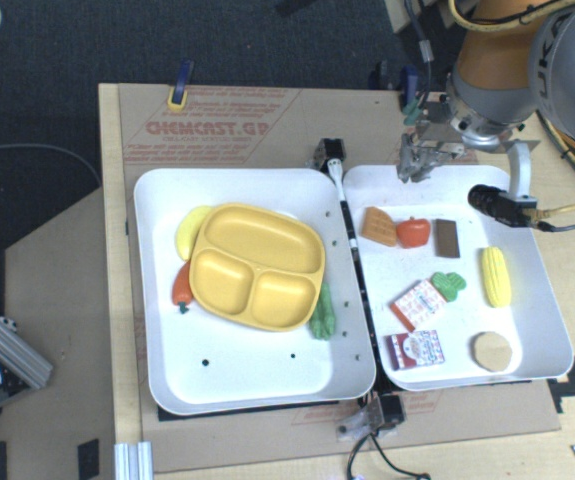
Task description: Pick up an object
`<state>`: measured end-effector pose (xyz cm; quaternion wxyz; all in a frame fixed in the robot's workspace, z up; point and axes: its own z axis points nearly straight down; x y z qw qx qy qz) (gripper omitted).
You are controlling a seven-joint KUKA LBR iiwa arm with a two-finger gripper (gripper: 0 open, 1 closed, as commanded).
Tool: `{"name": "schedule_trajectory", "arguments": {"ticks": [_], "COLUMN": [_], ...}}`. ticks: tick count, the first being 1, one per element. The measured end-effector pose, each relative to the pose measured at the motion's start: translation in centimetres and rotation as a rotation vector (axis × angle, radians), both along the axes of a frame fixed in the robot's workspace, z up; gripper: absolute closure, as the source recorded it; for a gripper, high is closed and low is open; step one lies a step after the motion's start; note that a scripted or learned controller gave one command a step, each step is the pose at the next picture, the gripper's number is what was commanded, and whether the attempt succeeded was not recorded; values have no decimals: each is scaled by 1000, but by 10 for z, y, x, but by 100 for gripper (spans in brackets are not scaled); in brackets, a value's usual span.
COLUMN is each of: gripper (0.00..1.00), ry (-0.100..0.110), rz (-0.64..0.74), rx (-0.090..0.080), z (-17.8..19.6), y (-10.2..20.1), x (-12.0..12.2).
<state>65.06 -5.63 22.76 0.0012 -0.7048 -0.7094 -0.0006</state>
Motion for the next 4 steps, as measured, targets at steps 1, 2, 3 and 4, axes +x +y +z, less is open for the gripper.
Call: {"name": "schedule_trajectory", "arguments": {"ticks": [1,2,3,4], "gripper": [100,100,100,100], "ry": [-3,-1,1,3], "rz": [-1,0,-3,-8], "rx": [0,0,-2,-3], "z": [4,9,3,-4], "y": [48,101,122,119], "x": [3,-5,-3,-21]}}
